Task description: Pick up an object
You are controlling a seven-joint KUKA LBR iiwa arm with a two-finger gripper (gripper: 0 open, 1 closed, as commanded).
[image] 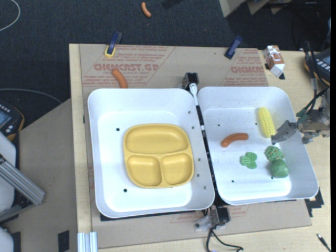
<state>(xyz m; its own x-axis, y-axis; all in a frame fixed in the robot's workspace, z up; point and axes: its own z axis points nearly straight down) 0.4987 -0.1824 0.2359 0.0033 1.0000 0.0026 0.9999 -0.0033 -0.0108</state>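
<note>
Gripper (281, 133) sits low over the right bin (231, 190), at its right side, reaching in from the right edge of the bench. Grey fingers point left; whether they are spread or closed cannot be told from this view, and nothing is seen between them.

Nearest item: yellow corn cob (266, 121), just up and left of the fingertips, lying lengthwise, very near or touching; contact not resolvable. Directly below the gripper: green broccoli piece (272, 153), and just under that a green pepper-like piece (279, 168), the 2 touching or nearly so. Down and left of the gripper: a smaller green piece (249, 160). Farther left, near the bin's middle: an orange sausage (234, 139), lying flat, apart from the rest.

Well to the left of the gripper, the left bin (105, 140) carries a yellow divided plate (157, 155) with 3 compartments.

Outside the bins, on the board far up-left of the gripper: a 2nd orange sausage (120, 78). A 3rd lies on the dark floor (146, 9) beyond it.
</note>
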